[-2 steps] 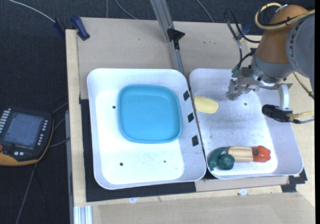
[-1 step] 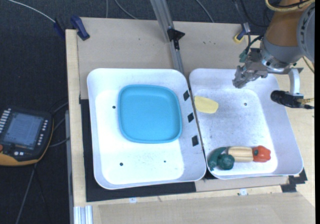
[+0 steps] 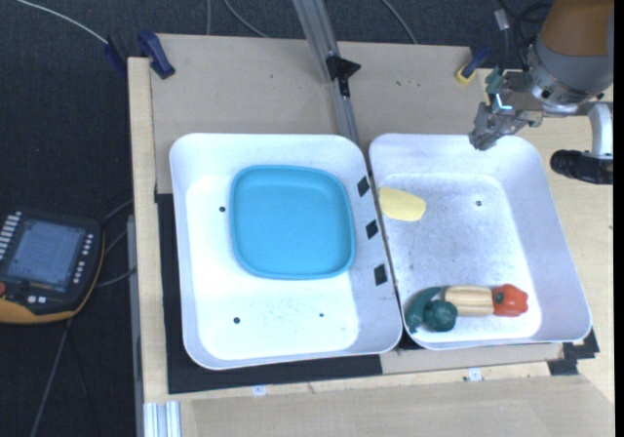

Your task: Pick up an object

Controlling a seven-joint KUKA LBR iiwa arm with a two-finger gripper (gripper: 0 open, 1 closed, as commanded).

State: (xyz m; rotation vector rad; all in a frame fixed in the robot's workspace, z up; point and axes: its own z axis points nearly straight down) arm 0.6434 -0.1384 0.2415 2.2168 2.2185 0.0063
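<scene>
Tool over the far edge of the right bin, toys lying well apart from it.

The tool (image 3: 485,138) hangs over the far rim of the right bin (image 3: 546,230), nothing between its tips; whether they are wide or narrow, I cannot tell. A yellow piece (image 3: 402,204) lies by that bin's left wall. At the near wall sit a green toy (image 3: 432,313), a tan stick (image 3: 469,300) and a red toy (image 3: 510,300), touching in a row. The left bin (image 3: 200,259) holds a blue plate (image 3: 292,221). A metal pole (image 3: 314,11) slants across the counter (image 3: 409,74) to the gap between the bins. A pendant (image 3: 44,264) lies far left.
</scene>
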